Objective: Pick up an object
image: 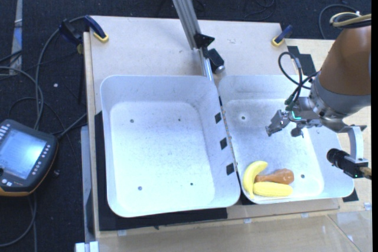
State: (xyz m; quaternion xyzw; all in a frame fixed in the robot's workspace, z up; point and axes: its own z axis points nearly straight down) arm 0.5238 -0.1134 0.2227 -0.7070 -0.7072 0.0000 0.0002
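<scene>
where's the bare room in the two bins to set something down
The left bin floor is bare throughout. In the right bin, the far half is free; the near edge is crowded by the banana, the yellow piece and the orange-brown piece.

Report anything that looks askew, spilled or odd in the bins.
Nothing spilled or damaged. The banana, corn cob and orange-brown item sit bunched against the right bin's near wall, touching one another.

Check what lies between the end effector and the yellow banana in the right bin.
Bare white bin floor in the camera view. The end effector hangs above and right of the curved yellow banana; nothing sits between them.
</scene>
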